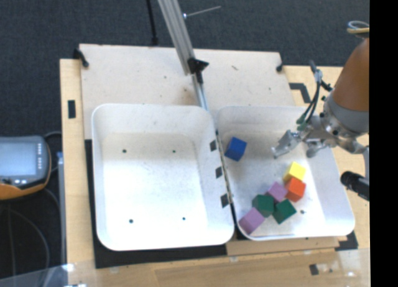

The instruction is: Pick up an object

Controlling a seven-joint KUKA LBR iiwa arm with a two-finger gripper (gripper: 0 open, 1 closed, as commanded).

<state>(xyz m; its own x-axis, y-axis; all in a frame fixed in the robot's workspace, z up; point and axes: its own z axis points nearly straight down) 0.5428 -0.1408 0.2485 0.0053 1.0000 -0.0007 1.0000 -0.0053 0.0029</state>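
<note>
Blocks not yet picked: the cluster (278,199) is left at 5 o'clock in the right bin (329,217), blue block (236,148) at 10, and nothing is seen in the spread gripper (300,145) above.

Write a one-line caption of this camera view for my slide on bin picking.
Gripper poised above the right bin, between a lone blue cube and a cluster of colored blocks.

Two white bins sit side by side. The right bin (329,217) holds coloured blocks: a blue block (236,148) apart, others clustered near the gripper (297,145).
</note>
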